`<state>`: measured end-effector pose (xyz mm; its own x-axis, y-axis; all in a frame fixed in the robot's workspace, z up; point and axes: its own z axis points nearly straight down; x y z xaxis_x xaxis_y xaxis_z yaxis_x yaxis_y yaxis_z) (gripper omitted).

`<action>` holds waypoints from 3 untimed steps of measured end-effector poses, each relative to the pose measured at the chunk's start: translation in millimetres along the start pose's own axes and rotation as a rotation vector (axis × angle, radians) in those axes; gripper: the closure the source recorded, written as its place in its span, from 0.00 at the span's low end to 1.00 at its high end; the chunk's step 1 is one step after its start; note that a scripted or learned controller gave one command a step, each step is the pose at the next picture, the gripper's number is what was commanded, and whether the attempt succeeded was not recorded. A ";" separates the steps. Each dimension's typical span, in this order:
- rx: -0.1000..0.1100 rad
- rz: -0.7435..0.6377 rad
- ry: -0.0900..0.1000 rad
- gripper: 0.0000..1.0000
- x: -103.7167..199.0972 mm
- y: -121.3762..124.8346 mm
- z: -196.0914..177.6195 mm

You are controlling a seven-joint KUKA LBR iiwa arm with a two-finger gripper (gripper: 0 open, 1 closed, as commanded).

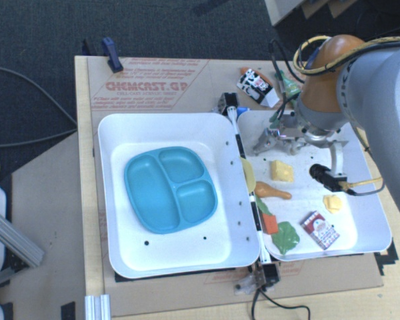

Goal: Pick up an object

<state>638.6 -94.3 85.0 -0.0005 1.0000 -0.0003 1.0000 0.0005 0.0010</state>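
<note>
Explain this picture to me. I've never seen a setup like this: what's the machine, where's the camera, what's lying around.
One camera looks down at a slant on a bench. The grey arm with an orange band, reaching in from the right, is a robot; its tool hangs over the right bin. The left bin holds a blue divided plate. The right bin holds small items: a yellow block, an orange drumstick-like toy, a green piece, a red packet. I cannot see anything held.

Grey arm (380, 105), orange band (yellow cables)
</note>
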 end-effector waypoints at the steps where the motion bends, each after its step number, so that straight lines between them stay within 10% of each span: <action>1: 0.002 0.001 0.001 0.00 -4.3 -88.4 0.7; 2: 0.000 0.000 0.000 0.00 -6.3 -24.6 0.1; 3: 0.003 0.002 0.001 0.00 -27.7 -86.3 0.6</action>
<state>552.4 -122.0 84.3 0.0011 1.0000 0.0002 1.0000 -0.0011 -0.0017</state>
